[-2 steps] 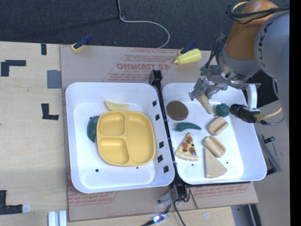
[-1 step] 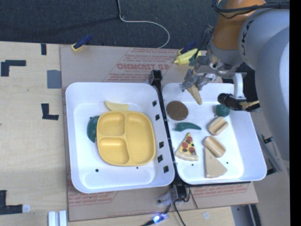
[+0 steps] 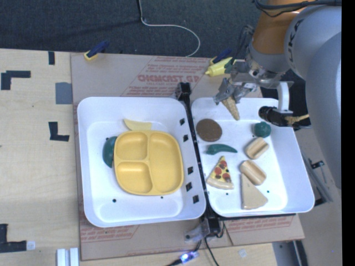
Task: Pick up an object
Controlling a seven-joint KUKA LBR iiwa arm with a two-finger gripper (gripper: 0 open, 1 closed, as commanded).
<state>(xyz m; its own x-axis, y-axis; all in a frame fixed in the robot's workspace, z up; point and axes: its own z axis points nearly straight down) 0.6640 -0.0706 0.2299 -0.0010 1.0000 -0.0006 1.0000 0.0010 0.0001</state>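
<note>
The pincer point(image 3: 233, 97) is seen raised over the right bin's point(image 3: 288, 201) far edge, closed on a cone point(image 3: 233, 110) — held tip-down, clear of the cookie point(image 3: 209, 129) and pepper point(image 3: 222, 148) left below.

Yellow tray point(image 3: 148, 163) crowds left bin point(image 3: 89, 148); right bin's point(image 3: 294, 165) centre lies open.

Hand point(image 3: 232, 98) grips a cone point(image 3: 233, 110) above right bin point(image 3: 288, 198)
</note>
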